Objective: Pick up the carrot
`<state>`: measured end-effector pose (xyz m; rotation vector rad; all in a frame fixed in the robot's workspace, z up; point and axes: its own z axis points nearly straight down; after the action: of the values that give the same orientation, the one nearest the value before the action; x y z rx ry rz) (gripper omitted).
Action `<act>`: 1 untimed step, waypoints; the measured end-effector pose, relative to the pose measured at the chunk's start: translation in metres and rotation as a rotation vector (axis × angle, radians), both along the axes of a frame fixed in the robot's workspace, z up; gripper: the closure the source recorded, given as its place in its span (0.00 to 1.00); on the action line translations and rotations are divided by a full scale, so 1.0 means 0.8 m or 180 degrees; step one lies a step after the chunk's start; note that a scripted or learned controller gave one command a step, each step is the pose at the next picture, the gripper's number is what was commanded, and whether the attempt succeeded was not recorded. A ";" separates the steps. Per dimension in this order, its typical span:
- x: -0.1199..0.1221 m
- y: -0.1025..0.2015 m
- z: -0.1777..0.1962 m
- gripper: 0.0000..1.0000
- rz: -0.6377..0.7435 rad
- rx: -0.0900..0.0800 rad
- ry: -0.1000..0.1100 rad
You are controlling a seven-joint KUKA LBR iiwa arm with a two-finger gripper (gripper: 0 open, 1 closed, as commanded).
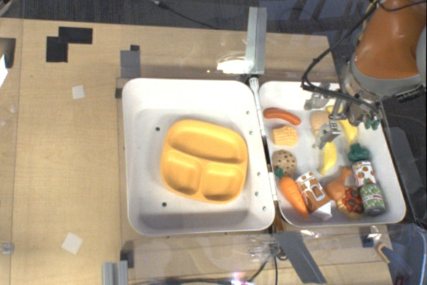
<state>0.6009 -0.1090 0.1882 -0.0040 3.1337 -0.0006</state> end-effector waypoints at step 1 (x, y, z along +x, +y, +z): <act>0.055 -0.010 -0.121 0.00 0.0344 -0.0004 -0.0017</act>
<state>0.6451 -0.1169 0.0916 -0.1730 3.1236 -0.0018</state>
